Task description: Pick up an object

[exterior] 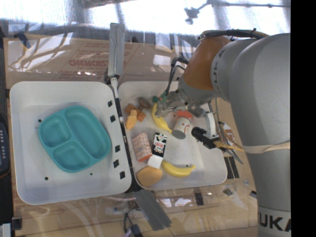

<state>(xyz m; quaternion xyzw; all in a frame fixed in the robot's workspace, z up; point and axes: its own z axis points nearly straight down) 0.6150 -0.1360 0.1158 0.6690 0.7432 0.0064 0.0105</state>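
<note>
Camera view: the grey arm (247, 83) is reaching in from the right over the right bin (212, 169), with the hand (165, 102) hanging low above the clutter near that bin's far middle. Cannot tell whether the hand is released or clenched; nothing is visibly sitting in it. The likely target is the upper banana (159, 118), lying just beneath the hand, its long axis running roughly from the far side toward the near side, curving, near end pointing at the cow-print carton (159, 143). A white cup with a red band (181, 124) is lying tipped just beside it on the right, mouth facing near-left. A second banana (177, 169) is lying across the near part of the bin, long axis left to right. A patterned box (142, 147) and an orange-tan round fruit (149, 176) are sitting near the left wall; small brown and orange blocks (134, 115) are bunching at the far left. Things are scattered loose, probably dumped for random picking. The left bin (29, 172) is carrying a teal divided plate (74, 138), well apart from the hand. Grasp judged not yet made.
</note>
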